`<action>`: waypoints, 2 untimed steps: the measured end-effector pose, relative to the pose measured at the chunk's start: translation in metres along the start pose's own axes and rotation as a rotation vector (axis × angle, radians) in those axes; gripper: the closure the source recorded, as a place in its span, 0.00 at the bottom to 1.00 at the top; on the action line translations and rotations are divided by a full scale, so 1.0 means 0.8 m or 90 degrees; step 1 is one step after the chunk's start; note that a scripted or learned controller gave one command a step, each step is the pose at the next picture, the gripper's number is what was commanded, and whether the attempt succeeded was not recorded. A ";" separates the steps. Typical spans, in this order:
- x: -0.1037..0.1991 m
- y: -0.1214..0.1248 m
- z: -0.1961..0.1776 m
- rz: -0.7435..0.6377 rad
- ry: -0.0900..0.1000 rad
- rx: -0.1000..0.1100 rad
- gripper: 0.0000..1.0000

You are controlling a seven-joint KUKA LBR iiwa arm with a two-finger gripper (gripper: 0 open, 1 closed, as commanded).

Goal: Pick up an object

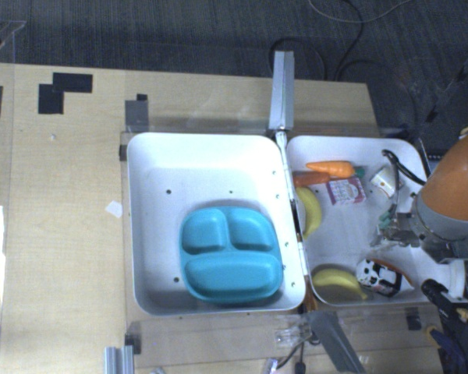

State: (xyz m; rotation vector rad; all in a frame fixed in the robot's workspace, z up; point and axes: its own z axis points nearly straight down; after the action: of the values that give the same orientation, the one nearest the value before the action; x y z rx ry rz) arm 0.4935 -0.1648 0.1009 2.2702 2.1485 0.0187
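Since toys crowd the right bin [351,153], I am hovering my claw [391,232] there, grip state unclear.

I see the pale wooden bench [62,232] carrying 2 shallow white bins side by side: the left bin [152,209] and the right bin [339,150], touching along a shared edge. Black tape patches [62,90] mark the bench's far left. A small white scrap [113,207] lies just beside the left bin.

Robot lab: arm [456,189], white bins [140,209], loose cables [359,10].
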 end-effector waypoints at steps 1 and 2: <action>0.003 -0.003 0.013 -0.171 -0.001 0.002 1.00; 0.018 0.023 -0.114 -0.137 0.001 0.008 1.00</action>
State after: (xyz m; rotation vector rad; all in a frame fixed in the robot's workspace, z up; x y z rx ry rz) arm 0.5108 -0.1509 0.1925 2.0323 2.3869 0.0053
